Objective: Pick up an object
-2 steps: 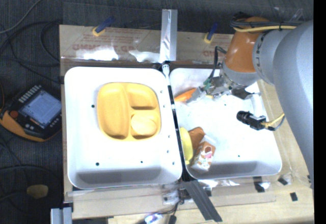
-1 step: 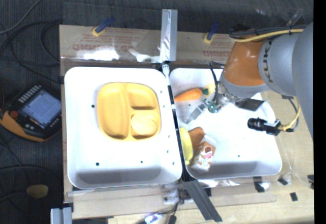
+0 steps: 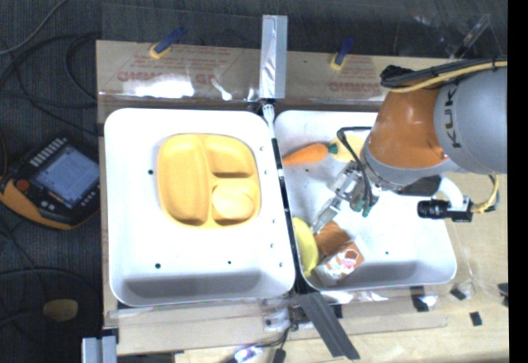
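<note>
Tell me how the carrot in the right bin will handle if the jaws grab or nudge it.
The carrot looks smooth and tapered, so it may slip toward its thin end when squeezed. Its rounded body lies flat on the right bin, so a sideways nudge would probably roll it. It seems stiff, likely a light toy.

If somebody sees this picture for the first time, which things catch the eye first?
First the yellow divided tray, lying in the left bin. Then the arm's orange band over the right bin, its tool low above a carrot, a banana and a brown packet.
</note>
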